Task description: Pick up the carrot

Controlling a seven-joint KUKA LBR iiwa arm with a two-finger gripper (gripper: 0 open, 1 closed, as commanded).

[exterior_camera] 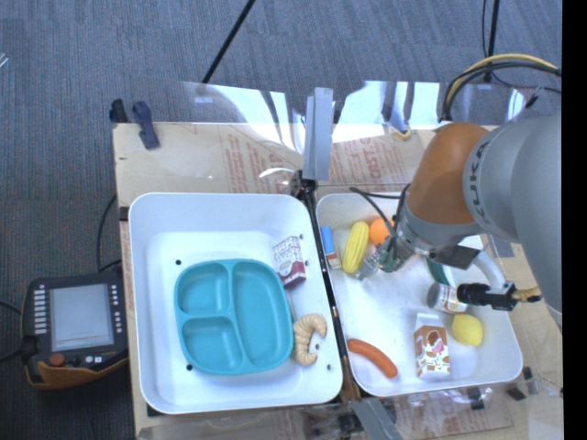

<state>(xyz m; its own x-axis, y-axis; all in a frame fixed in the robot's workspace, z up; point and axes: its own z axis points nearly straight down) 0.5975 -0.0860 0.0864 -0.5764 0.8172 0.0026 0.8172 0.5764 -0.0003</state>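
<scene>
In the right bin (509,360), near its front left corner, the carrot (372,357) lies flat on the white floor, slanting from upper left to lower right, with nothing touching it. My gripper (378,262) hangs well back from it, over the rear left part of the same bin, just beside the yellow corn cob (355,247) and below a small orange ball (378,230); I cannot tell how my gripper is set or whether it has hold of anything, since my own wrist blocks the sight of it. A blue-and-white tube (327,246) lies along the bin's left wall beside the corn. To the carrot's right stands a small juice carton (431,346), with a lemon (467,330) just beyond it and a dark bottle (457,295) lying on its side behind them. In the left bin (147,246) sit a blue divided plate (229,317), a croissant (309,335) at the plate's right edge, and a small red-and-white packet (290,258) near the dividing wall.
</scene>
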